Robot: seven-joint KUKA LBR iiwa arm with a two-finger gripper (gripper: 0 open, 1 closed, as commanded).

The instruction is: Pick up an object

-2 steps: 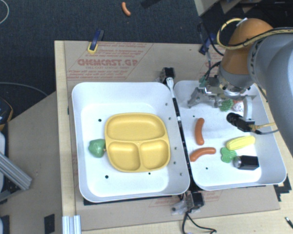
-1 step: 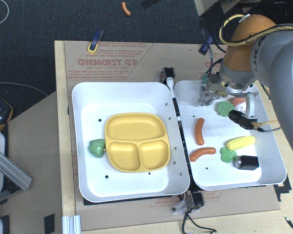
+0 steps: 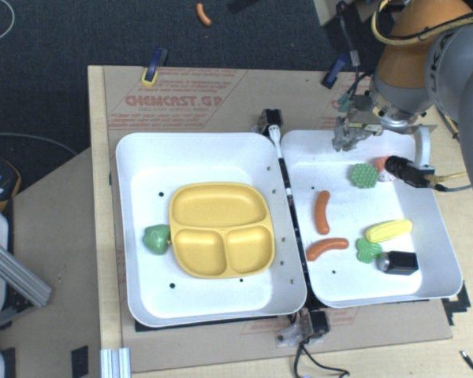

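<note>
My gripper (image 3: 348, 137) hangs over the far edge of the right bin (image 3: 433, 211), near its back left corner. Nothing shows in its grasp. A green spiky ball (image 3: 363, 175) lies just in front of it and to its right. Further forward in this bin lie an orange sausage (image 3: 322, 211), a second sausage (image 3: 327, 248), a yellow corn cob (image 3: 389, 229), a small green piece (image 3: 368, 250) and a black block (image 3: 400, 262).
The left bin (image 3: 134, 179) holds a yellow divided plate (image 3: 221, 228) with a green object (image 3: 156, 239) against its left side. A black clamp (image 3: 273, 123) sits at the far end of the rim between the bins. Blue clips hold the cardboard's far edge.
</note>
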